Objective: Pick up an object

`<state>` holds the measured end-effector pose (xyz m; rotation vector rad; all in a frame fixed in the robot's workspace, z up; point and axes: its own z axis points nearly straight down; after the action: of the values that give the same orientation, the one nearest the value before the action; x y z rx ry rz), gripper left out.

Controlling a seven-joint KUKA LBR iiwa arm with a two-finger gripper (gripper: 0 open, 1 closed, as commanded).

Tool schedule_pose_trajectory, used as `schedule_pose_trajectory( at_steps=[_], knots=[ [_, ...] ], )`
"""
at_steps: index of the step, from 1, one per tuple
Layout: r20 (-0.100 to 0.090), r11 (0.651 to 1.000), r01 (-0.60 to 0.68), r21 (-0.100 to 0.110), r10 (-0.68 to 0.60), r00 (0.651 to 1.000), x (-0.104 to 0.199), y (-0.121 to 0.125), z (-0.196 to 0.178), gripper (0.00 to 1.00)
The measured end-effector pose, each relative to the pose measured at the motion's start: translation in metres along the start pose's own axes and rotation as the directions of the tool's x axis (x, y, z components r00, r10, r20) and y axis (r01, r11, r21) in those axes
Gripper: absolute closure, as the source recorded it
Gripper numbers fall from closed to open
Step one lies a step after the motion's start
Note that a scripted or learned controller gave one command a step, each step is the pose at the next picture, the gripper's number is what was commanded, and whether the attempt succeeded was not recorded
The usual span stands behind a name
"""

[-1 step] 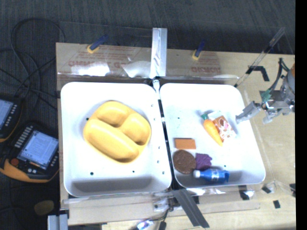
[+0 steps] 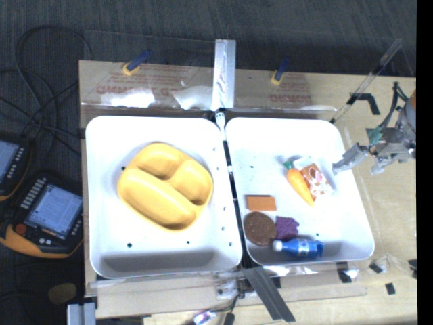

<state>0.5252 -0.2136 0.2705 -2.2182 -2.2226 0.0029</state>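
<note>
My gripper is hovering at the right bin's edge, beside the carrot. I cannot tell whether it is clenched or released.

left bin: white, holding a yellow bread-shaped toy. right bin: white, holding an orange carrot, brown cookie, purple piece, blue bottle.
</note>
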Motion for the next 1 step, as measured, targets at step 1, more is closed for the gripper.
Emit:
schedule_pose_trajectory(
  at_steps=[1],
  knots=[
    [0.000, 0.993, 0.121, 0.000, -0.121, 0.993, 0.0358, 0.0237, 0.0934, 0.00]
  ],
)
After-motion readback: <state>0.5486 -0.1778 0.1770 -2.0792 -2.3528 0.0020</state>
